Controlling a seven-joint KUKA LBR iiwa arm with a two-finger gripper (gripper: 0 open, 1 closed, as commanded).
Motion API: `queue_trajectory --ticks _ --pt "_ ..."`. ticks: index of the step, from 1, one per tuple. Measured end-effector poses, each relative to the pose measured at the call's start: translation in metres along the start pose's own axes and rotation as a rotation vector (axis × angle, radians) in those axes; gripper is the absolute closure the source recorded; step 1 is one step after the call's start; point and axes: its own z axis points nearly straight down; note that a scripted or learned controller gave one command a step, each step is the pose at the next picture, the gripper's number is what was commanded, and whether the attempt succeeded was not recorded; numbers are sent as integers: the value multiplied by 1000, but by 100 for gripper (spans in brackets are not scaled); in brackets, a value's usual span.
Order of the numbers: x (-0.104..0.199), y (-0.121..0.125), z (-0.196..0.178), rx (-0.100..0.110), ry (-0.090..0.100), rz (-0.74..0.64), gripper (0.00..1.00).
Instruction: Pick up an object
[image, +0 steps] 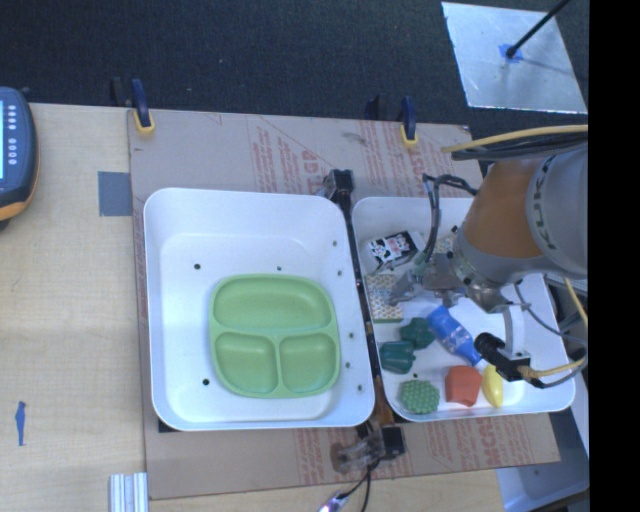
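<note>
The arm (520, 215) reaches in over the right bin (560, 400), its orange band above the wrist sitting over the bin's upper part. The gripper (425, 285) hangs low near the bin's left side, just beside a small black-and-white printed card (391, 247); whether it is spread or pressed together cannot be told. Nothing shows held in it. Below it lie the loose objects: a blue bottle-like piece (452, 335), two dark green shapes (416, 332) (396, 355), a round green textured piece (420, 397), an orange block (462, 385) and a yellow piece (492, 386), clustered toward the near edge. The left bin (170, 300) holds a light green divided plate (272, 335) lying flat with three compartments.
</note>
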Motion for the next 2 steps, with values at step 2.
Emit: queue_trajectory --ticks 2 --pt "-34 85 3 53 8 7 0"
